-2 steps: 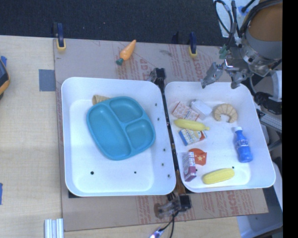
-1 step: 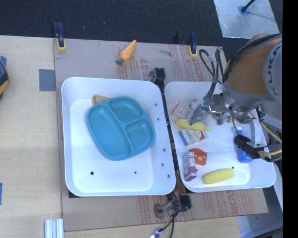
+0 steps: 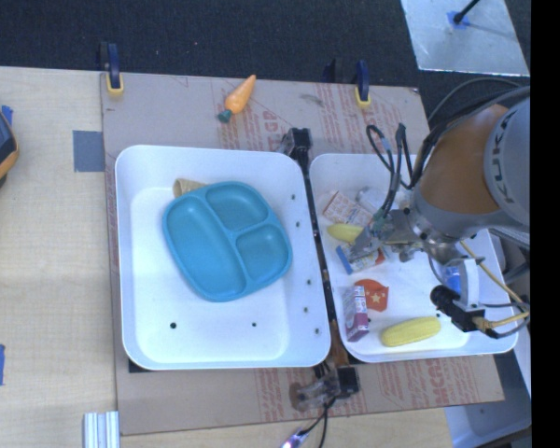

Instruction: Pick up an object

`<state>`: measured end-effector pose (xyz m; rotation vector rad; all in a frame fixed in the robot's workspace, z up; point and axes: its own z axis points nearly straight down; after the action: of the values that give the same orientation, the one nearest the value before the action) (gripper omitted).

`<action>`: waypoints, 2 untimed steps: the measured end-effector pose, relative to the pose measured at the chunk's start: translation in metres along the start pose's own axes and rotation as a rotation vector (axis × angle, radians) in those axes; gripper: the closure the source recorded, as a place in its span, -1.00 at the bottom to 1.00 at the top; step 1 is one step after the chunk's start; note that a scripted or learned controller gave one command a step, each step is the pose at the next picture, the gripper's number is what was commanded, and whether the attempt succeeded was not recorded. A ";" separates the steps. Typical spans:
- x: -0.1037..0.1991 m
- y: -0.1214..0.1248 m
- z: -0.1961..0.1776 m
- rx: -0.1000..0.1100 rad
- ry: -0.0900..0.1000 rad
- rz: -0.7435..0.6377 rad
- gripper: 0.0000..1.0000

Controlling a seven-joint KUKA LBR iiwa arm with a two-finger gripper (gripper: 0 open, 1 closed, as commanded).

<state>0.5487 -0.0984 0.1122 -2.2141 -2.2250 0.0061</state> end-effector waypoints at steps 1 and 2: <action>-0.014 0.065 0.020 -0.002 0.001 0.000 -1.00; -0.015 0.063 0.011 0.009 0.002 -0.003 1.00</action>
<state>0.6122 -0.1131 0.1013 -2.2048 -2.2230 0.0139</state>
